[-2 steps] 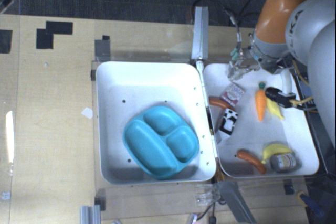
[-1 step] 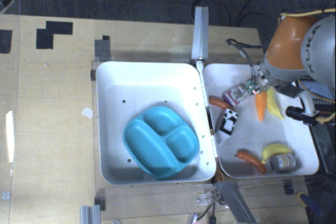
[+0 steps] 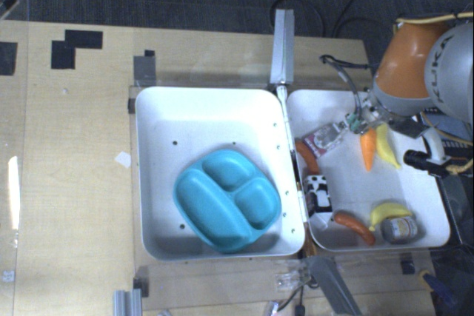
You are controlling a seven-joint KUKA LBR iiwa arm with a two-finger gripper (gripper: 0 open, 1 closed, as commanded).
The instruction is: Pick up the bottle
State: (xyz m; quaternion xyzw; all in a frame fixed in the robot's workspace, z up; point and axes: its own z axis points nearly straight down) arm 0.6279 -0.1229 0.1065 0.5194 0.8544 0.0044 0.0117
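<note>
The scene is evenly and fairly brightly lit from above. The two white bins (image 3: 148,159) read almost washed out, with little detail on their floors. A soft shadow lies under the blue tray (image 3: 226,200) along its lower edge. A pale streak of glare sits at the left edge of the bench (image 3: 74,159). The picture is slightly soft and grainy, and small items look smeared.

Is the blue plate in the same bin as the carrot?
No, the blue plate lies in the left bin, while the carrot lies in the right bin.
</note>
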